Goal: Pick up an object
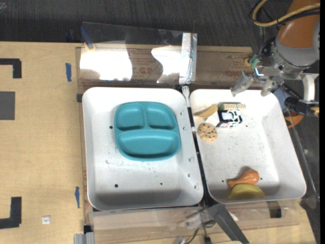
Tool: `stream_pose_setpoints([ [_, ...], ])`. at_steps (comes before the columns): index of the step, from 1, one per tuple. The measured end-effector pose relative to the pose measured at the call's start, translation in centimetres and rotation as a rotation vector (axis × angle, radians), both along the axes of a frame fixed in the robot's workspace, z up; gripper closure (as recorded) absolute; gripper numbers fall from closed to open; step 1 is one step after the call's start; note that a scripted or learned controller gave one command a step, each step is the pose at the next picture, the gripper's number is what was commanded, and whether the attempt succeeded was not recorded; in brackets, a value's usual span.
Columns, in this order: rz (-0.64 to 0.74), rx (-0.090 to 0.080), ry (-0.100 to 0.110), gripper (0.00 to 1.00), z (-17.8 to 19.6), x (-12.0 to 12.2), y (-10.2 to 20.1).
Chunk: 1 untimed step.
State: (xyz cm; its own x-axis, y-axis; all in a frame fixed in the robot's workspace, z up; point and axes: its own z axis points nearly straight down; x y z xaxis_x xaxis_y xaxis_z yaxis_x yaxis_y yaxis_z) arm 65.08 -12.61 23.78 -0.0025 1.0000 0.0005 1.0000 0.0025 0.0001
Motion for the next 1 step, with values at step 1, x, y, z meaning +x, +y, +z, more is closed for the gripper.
stream_pose_setpoints([
  [1, -0.021, 0.000, 0.005, 0.00, -7.81, -7.48, 1.13],
])
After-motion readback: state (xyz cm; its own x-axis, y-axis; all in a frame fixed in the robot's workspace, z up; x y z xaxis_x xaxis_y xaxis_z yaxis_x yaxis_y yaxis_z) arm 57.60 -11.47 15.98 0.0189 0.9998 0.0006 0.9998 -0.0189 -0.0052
